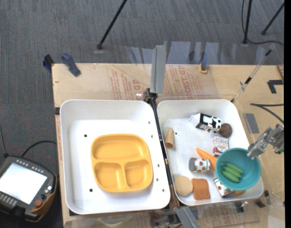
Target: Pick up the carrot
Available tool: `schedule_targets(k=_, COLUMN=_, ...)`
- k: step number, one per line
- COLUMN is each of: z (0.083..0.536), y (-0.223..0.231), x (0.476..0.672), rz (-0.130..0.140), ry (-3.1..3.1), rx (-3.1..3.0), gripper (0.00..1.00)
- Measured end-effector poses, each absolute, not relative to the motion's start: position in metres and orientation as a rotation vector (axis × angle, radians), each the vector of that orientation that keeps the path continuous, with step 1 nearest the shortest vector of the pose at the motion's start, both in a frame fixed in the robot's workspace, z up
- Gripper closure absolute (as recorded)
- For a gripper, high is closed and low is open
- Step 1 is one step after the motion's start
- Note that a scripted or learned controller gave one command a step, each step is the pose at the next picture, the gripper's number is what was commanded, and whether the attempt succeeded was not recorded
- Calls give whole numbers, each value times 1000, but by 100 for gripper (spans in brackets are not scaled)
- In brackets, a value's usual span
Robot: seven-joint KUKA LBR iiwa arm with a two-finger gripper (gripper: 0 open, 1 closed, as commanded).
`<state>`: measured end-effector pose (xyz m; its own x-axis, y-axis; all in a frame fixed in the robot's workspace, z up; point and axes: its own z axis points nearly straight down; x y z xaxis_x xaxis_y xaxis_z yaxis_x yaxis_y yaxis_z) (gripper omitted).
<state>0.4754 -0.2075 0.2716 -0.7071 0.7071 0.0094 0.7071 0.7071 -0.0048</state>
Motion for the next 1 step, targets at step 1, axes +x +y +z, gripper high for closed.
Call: schedule_targets(k=1, z=182, y=-210, x=474, rz=-1, ry=-2919, rx=-1123, gripper=100)
